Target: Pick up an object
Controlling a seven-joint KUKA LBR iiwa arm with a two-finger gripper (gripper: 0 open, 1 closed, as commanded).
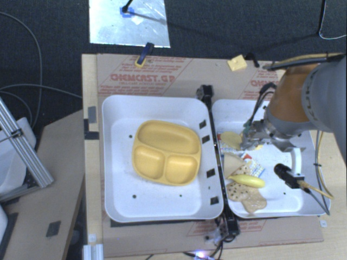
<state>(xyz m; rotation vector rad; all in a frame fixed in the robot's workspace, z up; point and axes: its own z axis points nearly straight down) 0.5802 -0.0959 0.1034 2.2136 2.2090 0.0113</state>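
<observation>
The arm (314,99) is reaching in from the right over the right bin (303,202), its claw (250,140) hanging low near a pale yellow piece (230,140); whether the claw is released or clenched cannot be told. A banana (248,181) is lying on flat tan pieces (246,196) toward the bin's front. A yellow divided tray (166,151) is sitting in the left bin (116,199).
</observation>
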